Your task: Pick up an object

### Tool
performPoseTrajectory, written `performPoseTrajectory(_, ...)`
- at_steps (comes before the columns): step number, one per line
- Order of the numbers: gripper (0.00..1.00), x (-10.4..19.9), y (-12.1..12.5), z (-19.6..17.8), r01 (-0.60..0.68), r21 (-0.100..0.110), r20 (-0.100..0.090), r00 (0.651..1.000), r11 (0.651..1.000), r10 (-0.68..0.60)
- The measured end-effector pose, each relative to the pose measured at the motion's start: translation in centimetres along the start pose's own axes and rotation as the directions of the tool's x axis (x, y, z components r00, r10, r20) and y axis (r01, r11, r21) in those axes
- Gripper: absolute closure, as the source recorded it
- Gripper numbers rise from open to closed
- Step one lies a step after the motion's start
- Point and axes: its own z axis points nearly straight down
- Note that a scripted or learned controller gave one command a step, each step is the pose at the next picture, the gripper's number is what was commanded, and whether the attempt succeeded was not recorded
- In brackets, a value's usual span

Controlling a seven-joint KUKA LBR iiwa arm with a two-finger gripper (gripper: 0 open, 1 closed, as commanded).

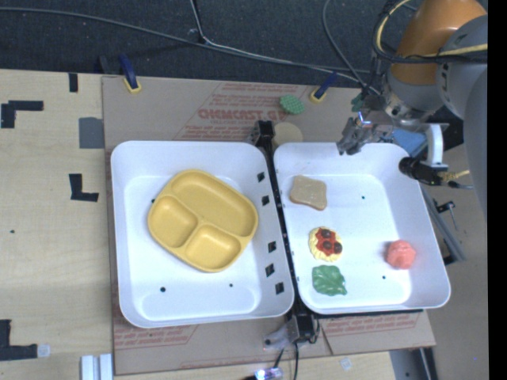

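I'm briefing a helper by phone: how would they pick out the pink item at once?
Start at the right bin, the one without the yellow divided plate. Go to its right wall, toward the near corner: the pink lumpy ball sits there alone. The slice of toast, the red-and-yellow piece and the green leafy piece all lie along the bin's left side.

The grey arm enters from the upper right, its orange band uppermost, and bends down and leftward. Its gripper (351,143) hangs at the end, pointing down and to the left, with nothing visible between its tips.
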Motion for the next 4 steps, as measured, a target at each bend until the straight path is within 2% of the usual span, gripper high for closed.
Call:
performPoseTrajectory(1, 1.00, 0.1, 0.1, -3.1, 0.000, 0.002, 0.000, 1.000, 1.000, 0.000)
performPoseTrajectory(2, 1.00, 6.1, -0.4, -3.1, 0.000, 0.004, 0.001, 1.000, 1.000, 0.000)
performPoseTrajectory(3, 1.00, 10.8, -0.7, -2.2, 0.001, 0.004, 0.001, 1.000, 1.000, -0.001)
performPoseTrajectory(4, 1.00, 15.8, -1.9, -3.0, 0.002, 0.005, -0.001, 1.000, 1.000, -0.002)
